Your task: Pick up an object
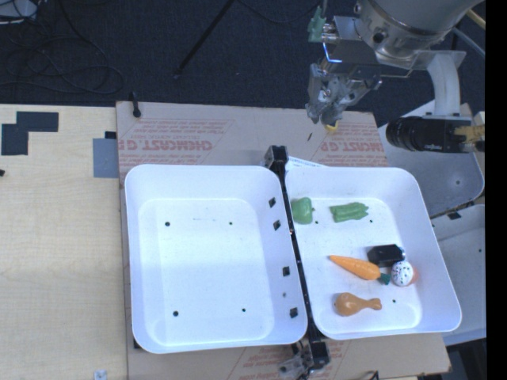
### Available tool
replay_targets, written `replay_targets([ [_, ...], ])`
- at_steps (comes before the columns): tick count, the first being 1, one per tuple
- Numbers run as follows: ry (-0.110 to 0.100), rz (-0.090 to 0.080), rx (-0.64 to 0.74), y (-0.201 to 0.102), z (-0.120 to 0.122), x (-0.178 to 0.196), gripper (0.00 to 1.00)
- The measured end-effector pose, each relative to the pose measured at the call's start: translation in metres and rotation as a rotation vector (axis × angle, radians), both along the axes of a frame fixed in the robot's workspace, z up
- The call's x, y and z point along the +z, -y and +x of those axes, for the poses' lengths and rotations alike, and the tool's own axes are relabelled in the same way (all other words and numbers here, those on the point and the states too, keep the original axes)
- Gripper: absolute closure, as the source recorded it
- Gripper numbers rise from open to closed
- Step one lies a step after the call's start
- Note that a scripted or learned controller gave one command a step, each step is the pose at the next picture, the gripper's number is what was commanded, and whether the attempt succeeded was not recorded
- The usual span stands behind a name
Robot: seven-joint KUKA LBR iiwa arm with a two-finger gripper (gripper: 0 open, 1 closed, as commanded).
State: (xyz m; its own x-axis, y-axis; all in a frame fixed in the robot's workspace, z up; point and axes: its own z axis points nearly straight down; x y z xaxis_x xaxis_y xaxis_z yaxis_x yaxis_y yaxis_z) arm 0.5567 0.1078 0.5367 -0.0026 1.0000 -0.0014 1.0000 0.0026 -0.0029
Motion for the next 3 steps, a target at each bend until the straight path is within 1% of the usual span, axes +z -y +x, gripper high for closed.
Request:
replay_targets([
  [1,0.000,0.000,0.001,-0.023,0.030,0.000,1.00],
  [2,0.000,0.000,0.001,-0.060,0.054,0.000,1.00],
  [3,0.000,0.000,-0.001,-0.086,0.079,0.000,1.00],
])
